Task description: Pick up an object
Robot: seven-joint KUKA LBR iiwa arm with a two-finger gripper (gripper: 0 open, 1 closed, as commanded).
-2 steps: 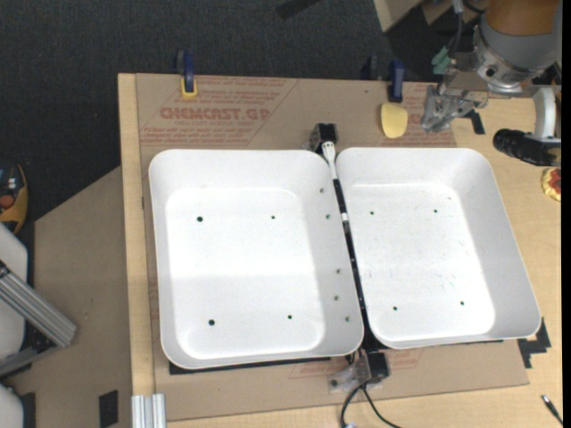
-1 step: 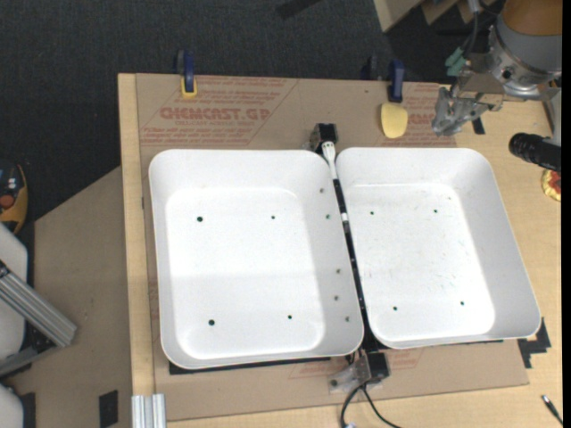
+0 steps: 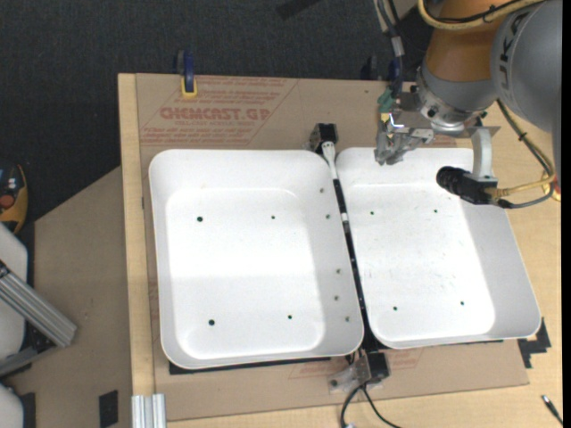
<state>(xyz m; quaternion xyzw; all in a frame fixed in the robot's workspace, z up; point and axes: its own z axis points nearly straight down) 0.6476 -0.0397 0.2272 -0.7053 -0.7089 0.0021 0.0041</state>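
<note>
My gripper point(image 3: 390, 152) hangs over the far left corner of the right bin point(image 3: 500, 266), just above its back rim. It points down from the grey wrist with the orange band point(image 3: 464, 34) above it. I see nothing that I can make out as an object at its tip. The left bin point(image 3: 178, 266) shows its white floor with a few small dark dots.
A black cylindrical fitting with a yellow cable point(image 3: 464, 184) sticks out from the arm over the right bin's far side. A black clip point(image 3: 323, 137) sits at the far end of the seam between the bins. A blue and yellow clamp point(image 3: 186, 72) holds the cardboard base at the back left.
</note>
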